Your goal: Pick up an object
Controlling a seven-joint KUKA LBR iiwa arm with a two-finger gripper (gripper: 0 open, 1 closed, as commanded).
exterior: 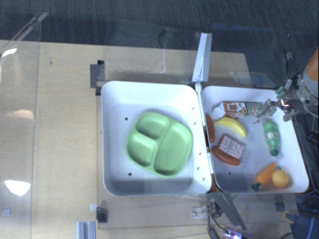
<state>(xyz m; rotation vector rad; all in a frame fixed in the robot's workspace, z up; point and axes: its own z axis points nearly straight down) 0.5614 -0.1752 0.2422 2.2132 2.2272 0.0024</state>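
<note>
A: What is seen nearest to the camera, taking the green bottle (271, 137) as the landmark?

B: Below the bottle, at the near wall of the right bin (298, 148), a carrot (264, 175) and a yellow lemon (280, 179) are found, touching each other. To the left of the bottle a small brown packet (231, 146) is laid on a red sausage (227, 156).

A: And a little further?

B: Up and to the left of the bottle a banana (233, 125) is placed, and beyond it a long printed carton (240, 108) is laid flat. A second sausage (210, 128) is seen at the left wall, well apart from the bottle.

A: Where is the gripper (271, 109)?

B: It is held just above the bottle's cap end, near the right end of the carton. Nothing is seen gripped in it. Whether the fingers are apart or together cannot be told, because they are too small and blurred.

A: And the other bin?

B: Far left of the bottle, a green divided plate (159, 143) is resting in the left bin (114, 108)
</note>
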